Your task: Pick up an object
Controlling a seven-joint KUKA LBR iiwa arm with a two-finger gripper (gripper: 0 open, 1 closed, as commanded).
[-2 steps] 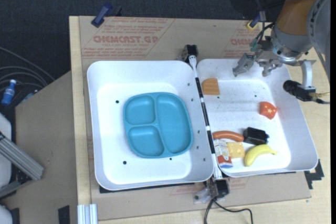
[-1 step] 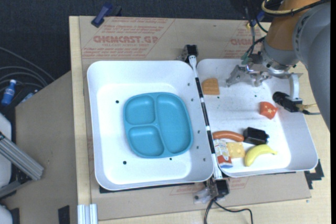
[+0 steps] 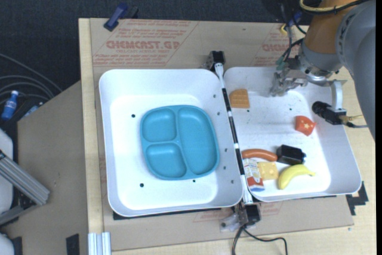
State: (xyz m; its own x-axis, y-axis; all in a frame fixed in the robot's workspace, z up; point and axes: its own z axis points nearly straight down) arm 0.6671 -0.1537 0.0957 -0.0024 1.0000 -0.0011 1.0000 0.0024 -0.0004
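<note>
My claw hangs over the back of the right bin, close to its far wall, and from up here I cannot tell how far it is open; nothing shows in its grip. Just left of it a tan square lies flat on the bin floor, near the divider. Down the bin, toward the right side, sits a small red piece, apart from the rest. Nearer the front it gets crowded: a sausage beside the divider, a black block just right of it, a carton and a yellow cube under them, and a banana curled at the front, touching or nearly touching the cube. Across the divider, the left bin holds a blue tray with three compartments, lying flat in the middle.
</note>
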